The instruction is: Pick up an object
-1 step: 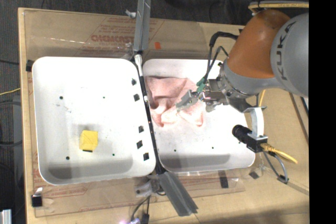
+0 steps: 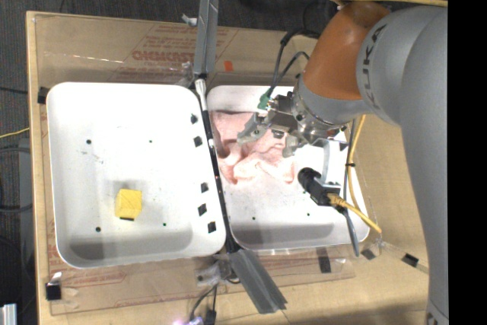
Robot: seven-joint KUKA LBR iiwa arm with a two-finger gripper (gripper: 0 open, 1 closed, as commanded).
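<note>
As the hand [image 2: 268,135] hangs over a pink cloth [image 2: 255,156] in the right bin [image 2: 289,240] | fingers spread, nothing held | pickup not yet done

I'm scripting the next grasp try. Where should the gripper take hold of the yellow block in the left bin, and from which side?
Probably straight from above. The yellow block lies flat on the left bin floor, well away from the walls, so its side faces are free. It sits slightly turned, so I would close the fingers across two opposite side faces at its middle, wrist turned to match. The gripper is over the right bin now.
</note>
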